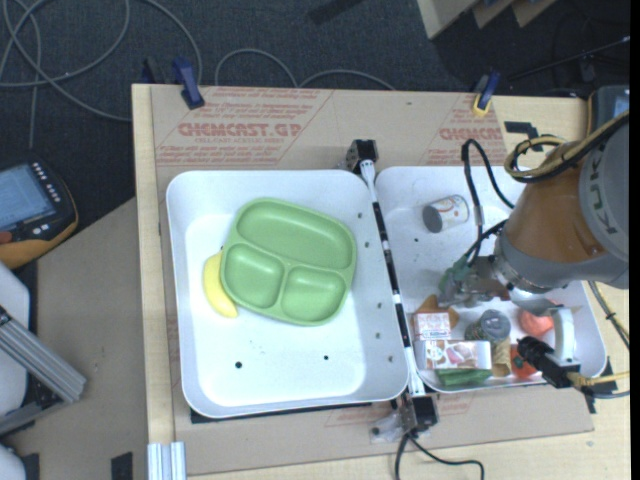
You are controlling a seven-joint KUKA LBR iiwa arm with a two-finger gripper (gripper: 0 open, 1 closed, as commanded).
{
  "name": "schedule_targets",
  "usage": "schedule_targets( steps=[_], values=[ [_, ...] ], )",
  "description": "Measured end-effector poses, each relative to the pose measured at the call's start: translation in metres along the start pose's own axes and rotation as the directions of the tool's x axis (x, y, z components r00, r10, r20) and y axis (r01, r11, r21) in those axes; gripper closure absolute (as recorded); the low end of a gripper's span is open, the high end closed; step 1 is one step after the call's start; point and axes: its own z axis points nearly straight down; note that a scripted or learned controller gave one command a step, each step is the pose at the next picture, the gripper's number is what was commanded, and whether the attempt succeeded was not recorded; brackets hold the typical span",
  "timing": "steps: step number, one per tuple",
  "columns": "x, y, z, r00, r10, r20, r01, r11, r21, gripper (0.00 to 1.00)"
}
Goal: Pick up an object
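The end effector [468,286] hangs low in the right bin [400,193], just above a heap of small packets [452,352]; whether it is released or clenched, I cannot tell. A small can [445,212] lies beyond it in that bin. The left bin [185,268] holds a green divided plate [288,261], with a banana [217,288] tucked against its left side.

Single fixed camera: above the table [300,118], angled downward, mid-range; both white bins [200,368] within frame.
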Motion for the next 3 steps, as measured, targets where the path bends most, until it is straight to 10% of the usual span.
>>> schedule_targets(
  steps=[1,2,3],
  values=[
    [0.062,0.015,-0.117,1.0,-0.001,0.0,0.001,1.0,0.002,1.0],
    [0.0,0.102,-0.098,1.0,0.0,0.002,0.0,1.0,0.003,1.0],
    [0.0,0.102,-0.098,1.0,0.0,0.002,0.0,1.0,0.003,0.0]
  ],
)
